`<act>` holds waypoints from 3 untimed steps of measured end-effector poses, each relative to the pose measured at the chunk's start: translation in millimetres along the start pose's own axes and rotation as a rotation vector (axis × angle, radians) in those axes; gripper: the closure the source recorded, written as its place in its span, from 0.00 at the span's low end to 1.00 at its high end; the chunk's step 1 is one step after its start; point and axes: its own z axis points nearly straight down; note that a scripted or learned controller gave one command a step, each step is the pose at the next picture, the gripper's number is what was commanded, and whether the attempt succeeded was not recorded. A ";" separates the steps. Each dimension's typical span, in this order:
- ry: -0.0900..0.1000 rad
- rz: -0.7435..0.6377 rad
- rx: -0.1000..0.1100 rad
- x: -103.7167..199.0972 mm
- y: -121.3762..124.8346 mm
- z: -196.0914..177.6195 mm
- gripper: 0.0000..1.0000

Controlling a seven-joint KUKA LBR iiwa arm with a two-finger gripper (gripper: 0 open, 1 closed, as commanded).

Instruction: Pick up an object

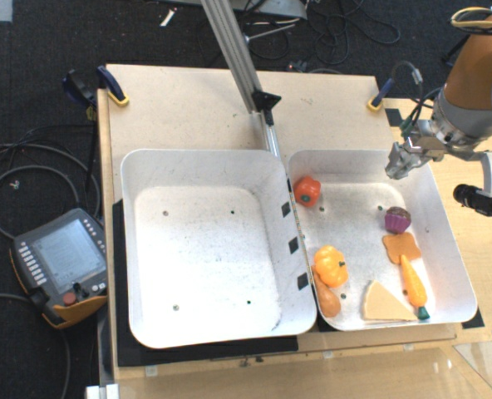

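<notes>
The right bin [346, 169] holds several toy foods. A red tomato [307, 190] lies near its upper left. A purple onion [398, 219] sits toward the right wall, above an orange cracker-like piece [400, 246] and a carrot [413, 283]. An orange pepper [330, 265] rests by the left wall, with a brown piece [327, 299] below it and a pale cheese wedge [386, 303] at the bottom. My gripper [397, 166] hangs over the bin's upper right corner, above and clear of the onion, with nothing seen between its fingers.
The left bin [200, 248] lies beside the right one, with a black-marked divider edge [292, 231] between them. A slanted metal pole [233, 44] rises at the back. Clamps [113, 88] sit at the bench corners. A teach pendant [59, 260] lies on the floor, left.
</notes>
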 end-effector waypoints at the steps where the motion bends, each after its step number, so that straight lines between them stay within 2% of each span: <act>1: 0.002 0.001 0.005 0.2 0.9 -7.0 1.00; 2: 0.005 -0.003 0.009 56.6 -4.8 -0.9 1.00; 3: 0.005 -0.004 0.008 112.0 -11.3 -17.1 1.00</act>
